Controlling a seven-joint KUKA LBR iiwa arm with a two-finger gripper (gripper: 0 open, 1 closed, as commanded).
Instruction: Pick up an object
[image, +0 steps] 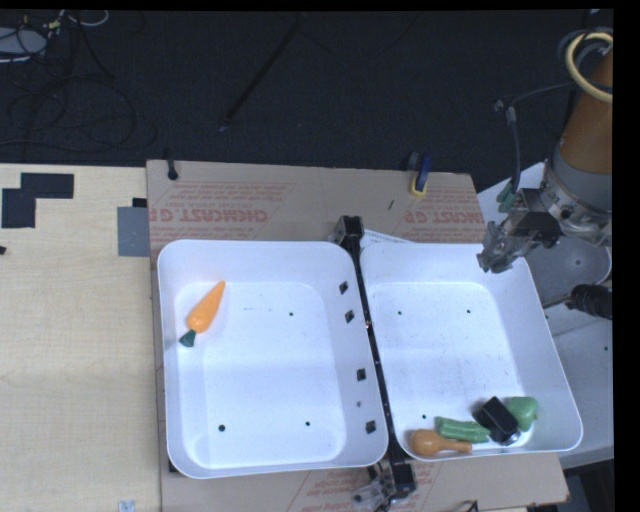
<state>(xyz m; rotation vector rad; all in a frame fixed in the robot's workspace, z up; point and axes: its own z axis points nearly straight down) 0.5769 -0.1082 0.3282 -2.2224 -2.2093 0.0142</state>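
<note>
Surface: light wood bench (70, 350) well left of the pincer; brown cardboard sheet (300, 200) w/ red print under both bins.
Room: dark floor w/ loose cables (90, 60) along the top, far up-left of the pincer.
Pincer: gripper (497, 258) at the upper right corner of the right bin, just over its rim; can't tell if it's open or closed, nothing seen in it.
Arm: grey arm (585, 150), orange band, up-right of the pincer.
Right bin (560, 360): directly below the pincer; 4 items bunched at its near edge, well below the pincer: green toy (520, 408), black block (497, 418), green pod-like piece (460, 430), orange-tan pear shape (436, 443).
Left bin (165, 330): well left of the pincer; 1 toy carrot (204, 310), near its far-left wall.
Count: 2 bins, 5 objects, 1 yellow clamp (420, 180) on the cardboard's top edge, up-left of the pincer.
</note>
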